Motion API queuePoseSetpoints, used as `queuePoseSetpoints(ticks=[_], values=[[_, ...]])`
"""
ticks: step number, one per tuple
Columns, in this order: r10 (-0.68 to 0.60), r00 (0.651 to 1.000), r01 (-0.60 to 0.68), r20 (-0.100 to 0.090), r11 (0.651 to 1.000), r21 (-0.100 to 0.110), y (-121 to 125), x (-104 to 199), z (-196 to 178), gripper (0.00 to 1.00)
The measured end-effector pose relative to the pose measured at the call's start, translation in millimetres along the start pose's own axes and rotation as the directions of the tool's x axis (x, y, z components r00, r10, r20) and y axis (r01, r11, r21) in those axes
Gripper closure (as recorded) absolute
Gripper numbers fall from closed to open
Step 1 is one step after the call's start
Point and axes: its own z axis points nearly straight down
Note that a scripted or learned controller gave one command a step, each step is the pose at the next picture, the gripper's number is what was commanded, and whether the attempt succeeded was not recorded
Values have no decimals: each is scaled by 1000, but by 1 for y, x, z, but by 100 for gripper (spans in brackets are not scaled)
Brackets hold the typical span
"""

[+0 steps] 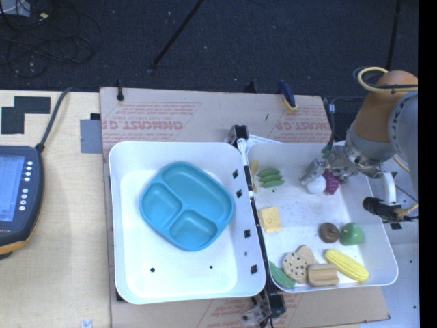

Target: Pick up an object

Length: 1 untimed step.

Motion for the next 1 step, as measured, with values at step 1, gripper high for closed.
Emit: queuePoseSetpoints(ticks=[1], values=[[0, 1000, 0, 1, 1000, -5, 1, 0, -14, 100]])
